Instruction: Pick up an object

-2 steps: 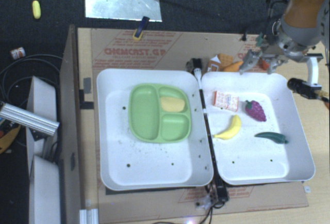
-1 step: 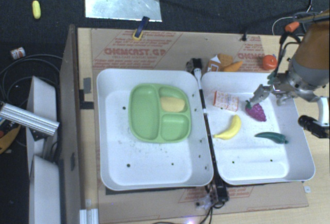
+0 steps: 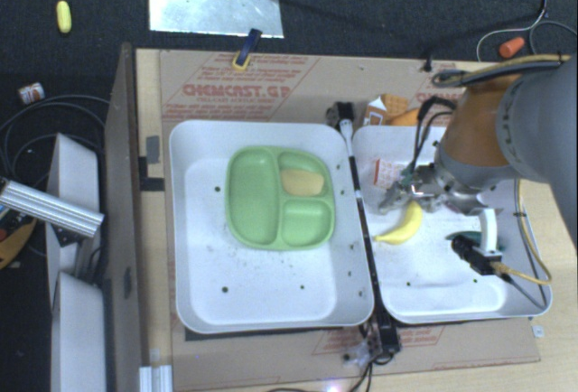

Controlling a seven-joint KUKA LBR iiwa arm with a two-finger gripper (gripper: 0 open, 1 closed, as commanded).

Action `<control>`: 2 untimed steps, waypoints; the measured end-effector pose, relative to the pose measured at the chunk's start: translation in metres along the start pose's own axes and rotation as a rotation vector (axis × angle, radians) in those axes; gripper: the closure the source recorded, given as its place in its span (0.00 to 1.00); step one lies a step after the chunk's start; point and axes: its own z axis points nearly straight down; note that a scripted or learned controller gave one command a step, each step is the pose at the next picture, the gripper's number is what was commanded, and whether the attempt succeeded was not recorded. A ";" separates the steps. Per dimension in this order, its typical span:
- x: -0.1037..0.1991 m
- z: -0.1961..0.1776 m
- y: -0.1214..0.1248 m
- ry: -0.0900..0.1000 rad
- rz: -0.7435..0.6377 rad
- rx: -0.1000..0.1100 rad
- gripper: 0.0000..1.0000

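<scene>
One banana [image 3: 403, 226], one green tray [image 3: 255, 200]

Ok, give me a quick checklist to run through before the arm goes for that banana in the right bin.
1. Banana lies in the right bin, in plain sight: ok.
2. Gripper is over that bin, just above and left of the banana: ok.
3. Banana between the fingers: not ok, it lies beside them.
4. Finger opening: cannot tell, too blurred.
5. Space around the banana: ok, bare floor to its lower right; the bin's dividing wall is close on its left.
6. Green tray sits in the left bin, out of the way: ok.
</scene>
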 end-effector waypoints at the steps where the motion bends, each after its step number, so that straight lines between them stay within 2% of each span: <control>1: -0.004 -0.014 0.001 -0.002 0.003 -0.004 1.00; 2: -0.004 -0.014 0.001 -0.002 0.003 -0.003 0.00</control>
